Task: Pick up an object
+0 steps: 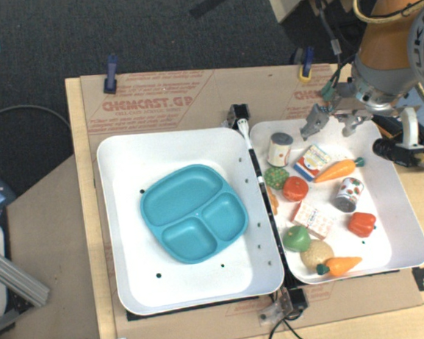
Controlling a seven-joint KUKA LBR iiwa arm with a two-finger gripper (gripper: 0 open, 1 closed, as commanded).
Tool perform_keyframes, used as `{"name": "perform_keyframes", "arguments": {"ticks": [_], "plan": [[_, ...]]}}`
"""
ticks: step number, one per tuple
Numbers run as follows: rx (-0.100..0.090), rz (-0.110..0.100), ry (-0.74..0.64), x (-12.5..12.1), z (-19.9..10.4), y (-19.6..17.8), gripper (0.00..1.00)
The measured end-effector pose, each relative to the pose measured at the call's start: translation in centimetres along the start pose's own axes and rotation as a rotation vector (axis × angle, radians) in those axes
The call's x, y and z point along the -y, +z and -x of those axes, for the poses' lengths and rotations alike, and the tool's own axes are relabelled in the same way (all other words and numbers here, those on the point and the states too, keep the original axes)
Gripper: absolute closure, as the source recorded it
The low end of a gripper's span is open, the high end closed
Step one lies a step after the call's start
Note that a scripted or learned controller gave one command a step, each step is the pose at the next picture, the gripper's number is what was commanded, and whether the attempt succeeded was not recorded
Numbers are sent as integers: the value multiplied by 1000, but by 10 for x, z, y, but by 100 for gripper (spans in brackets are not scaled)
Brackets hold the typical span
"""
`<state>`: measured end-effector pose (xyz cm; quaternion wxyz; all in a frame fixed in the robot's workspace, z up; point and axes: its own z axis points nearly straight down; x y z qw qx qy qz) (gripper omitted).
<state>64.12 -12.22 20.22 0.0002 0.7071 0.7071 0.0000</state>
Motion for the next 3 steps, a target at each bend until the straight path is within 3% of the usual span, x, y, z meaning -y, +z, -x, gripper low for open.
{"name": "perform_keyframes", "arguments": {"ticks": [1,2,3], "plan": [[-3,-11,2,41,-4,88,0],[3,4,4,38,43,65,0],[6,6,3,-7,106,43,0]]}}
